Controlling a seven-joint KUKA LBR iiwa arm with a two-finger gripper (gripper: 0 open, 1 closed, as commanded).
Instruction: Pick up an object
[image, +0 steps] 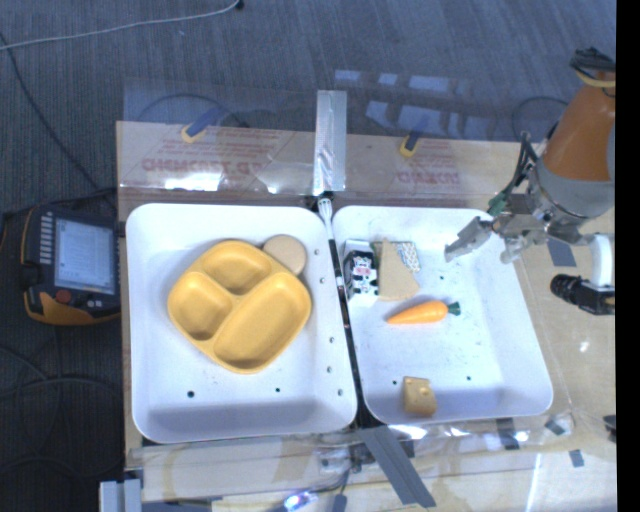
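A tapered, smooth orange carrot (418, 313) lies mid right bin (520, 330), near a flat speckled card (398, 268) and a tan block (419, 396). The hand (484, 240) hovers above the bin's far right corner, metal fingers spread, pinching nothing. In the left bin (150, 330) — a glossy yellow three-lobed tray (238, 304).

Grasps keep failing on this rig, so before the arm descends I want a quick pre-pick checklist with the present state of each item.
1. Gripper empty: ok, nothing shows between its fingers.
2. Fingers open: ok, they stand spread apart.
3. Gripper inside the target bin: ok, it hangs over the right bin, near its far right corner.
4. Toy carrot free to grasp: ok, it lies apart from its neighbours.
5. Gripper above the carrot: not ok, it is off toward the far right.
6. Yellow block out of the way: ok, it sits near the front wall.
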